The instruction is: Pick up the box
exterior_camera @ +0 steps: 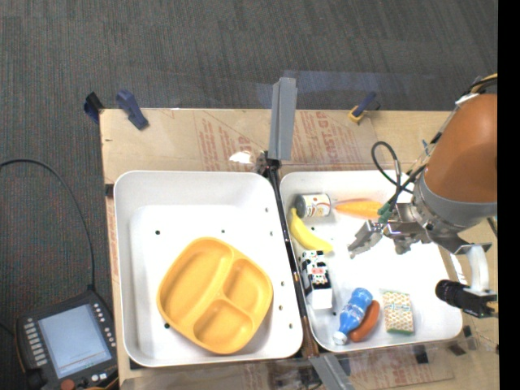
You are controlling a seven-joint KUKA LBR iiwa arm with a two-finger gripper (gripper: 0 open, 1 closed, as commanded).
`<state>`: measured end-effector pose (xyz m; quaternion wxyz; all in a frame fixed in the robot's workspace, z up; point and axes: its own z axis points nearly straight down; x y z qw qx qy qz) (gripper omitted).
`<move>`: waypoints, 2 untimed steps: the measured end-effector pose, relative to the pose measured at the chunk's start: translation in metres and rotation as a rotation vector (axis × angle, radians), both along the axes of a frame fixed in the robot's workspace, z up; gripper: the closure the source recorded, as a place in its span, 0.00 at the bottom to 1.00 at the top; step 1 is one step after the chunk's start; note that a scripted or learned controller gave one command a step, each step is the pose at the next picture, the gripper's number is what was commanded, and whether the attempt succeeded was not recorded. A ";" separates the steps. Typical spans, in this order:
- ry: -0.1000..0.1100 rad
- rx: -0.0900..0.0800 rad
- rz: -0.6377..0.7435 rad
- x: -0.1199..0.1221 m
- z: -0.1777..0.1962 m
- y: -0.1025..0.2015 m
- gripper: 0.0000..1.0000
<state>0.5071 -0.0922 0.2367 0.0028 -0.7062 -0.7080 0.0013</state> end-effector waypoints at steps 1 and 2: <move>-0.023 0.002 -0.066 -0.023 -0.130 0.010 0.00; -0.031 0.001 -0.131 0.058 -0.135 -0.021 0.00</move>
